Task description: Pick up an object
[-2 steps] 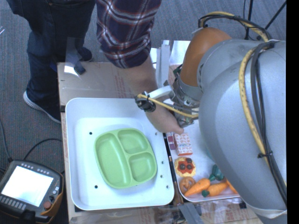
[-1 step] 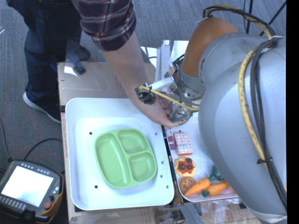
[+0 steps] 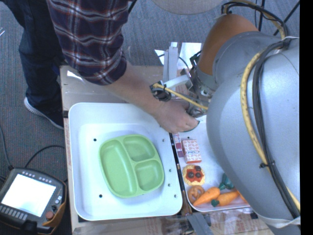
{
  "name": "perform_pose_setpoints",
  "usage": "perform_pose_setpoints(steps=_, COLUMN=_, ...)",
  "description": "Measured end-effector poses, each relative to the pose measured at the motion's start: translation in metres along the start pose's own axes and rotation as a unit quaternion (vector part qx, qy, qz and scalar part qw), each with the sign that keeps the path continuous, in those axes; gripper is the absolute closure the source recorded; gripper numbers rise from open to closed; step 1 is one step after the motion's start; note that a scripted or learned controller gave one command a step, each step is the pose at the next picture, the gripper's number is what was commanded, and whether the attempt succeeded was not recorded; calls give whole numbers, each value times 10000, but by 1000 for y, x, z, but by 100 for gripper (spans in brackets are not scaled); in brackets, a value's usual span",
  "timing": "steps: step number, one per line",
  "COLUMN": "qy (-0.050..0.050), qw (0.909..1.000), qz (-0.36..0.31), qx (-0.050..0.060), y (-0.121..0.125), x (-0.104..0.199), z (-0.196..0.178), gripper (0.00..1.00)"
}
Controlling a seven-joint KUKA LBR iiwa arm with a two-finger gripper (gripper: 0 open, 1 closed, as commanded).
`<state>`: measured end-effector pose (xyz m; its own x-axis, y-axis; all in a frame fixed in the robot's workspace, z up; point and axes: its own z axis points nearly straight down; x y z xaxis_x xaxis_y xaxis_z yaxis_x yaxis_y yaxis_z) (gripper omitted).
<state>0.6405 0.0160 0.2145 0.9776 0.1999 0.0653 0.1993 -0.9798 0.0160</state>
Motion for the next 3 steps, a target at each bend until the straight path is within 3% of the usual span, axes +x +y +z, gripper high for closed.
perform_pose_setpoints(steps=1, qy=-322, qw=9966, qz=-749, qx=105, y=52, x=-21, z=-9, gripper=100)
perform_pose_setpoints(steps=2, qy=-354, qw=9993, qz=-114, qx=101, y=-40, x=-34, z=26, gripper=100)
perform_pose_setpoints(steps=3, qy=-332, qw=9921, qz=-1202, qx=130, y=-30, x=-31, z=10, gripper=100)
